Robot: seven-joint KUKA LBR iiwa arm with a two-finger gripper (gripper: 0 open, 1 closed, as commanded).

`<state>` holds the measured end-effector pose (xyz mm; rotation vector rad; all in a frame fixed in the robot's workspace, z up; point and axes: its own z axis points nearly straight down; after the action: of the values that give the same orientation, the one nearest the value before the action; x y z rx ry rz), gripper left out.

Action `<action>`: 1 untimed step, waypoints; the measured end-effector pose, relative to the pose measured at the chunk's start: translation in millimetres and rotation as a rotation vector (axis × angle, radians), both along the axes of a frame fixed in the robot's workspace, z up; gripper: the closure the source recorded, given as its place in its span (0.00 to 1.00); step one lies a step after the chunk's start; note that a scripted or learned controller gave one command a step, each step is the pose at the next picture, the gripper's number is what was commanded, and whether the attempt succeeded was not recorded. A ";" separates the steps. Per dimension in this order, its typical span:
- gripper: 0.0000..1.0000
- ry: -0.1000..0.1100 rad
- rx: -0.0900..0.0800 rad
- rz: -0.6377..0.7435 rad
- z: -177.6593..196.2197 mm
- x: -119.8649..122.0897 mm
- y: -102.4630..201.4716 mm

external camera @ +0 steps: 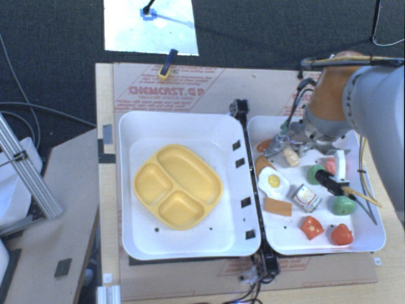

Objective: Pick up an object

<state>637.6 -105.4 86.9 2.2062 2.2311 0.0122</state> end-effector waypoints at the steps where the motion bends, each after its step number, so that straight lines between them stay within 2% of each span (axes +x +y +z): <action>1: 1.00 0.002 -0.003 -0.007 9.6 -1.2 -6.0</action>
<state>636.4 -111.4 96.5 2.2130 2.2231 0.0069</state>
